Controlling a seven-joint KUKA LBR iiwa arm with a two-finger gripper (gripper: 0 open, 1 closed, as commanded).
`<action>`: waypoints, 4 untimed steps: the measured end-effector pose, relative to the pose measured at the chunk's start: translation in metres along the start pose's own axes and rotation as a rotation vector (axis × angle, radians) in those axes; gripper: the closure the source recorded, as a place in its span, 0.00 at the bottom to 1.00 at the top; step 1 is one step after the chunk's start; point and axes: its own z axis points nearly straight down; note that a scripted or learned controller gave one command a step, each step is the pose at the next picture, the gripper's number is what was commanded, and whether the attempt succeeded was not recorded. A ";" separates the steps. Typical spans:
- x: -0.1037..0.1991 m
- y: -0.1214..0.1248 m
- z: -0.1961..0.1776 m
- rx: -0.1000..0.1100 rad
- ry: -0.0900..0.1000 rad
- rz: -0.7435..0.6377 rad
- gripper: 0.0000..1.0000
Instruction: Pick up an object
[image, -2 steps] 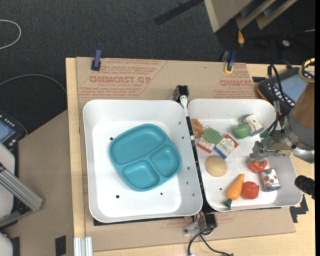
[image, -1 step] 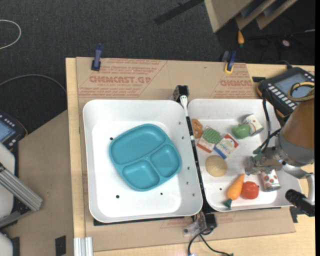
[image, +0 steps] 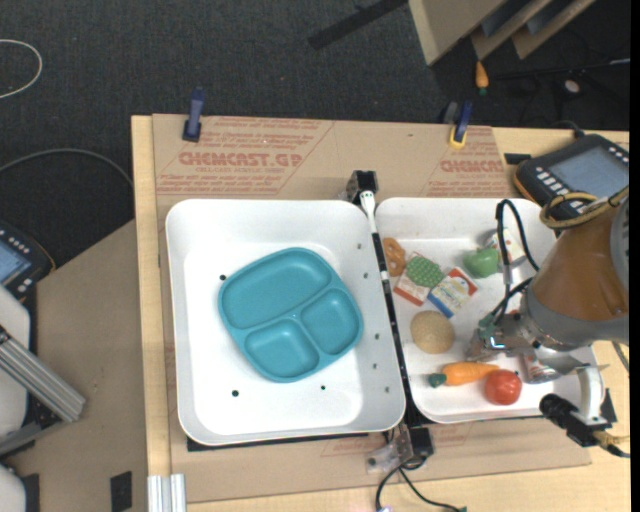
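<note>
So the arm (image: 585, 285) is down in the right bin (image: 440, 215), with the claw (image: 500, 340) low over the toys, but I honestly can't tell how it stands. The tomato (image: 503, 387) sits just below it, touching the tip of the carrot (image: 466, 375). Up from the carrot is a tan ball (image: 433, 331), then small boxes (image: 425, 280) and a green apple (image: 483, 262). Left of that bin, the other bin (image: 190, 300) holds a teal divided plate (image: 289, 313).
</note>
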 end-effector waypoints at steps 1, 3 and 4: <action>0.089 0.002 -0.109 -0.013 -0.001 -0.011 1.00; 0.175 0.001 -0.278 -0.015 0.001 -0.009 1.00; 0.223 0.000 -0.288 -0.008 -0.001 -0.006 1.00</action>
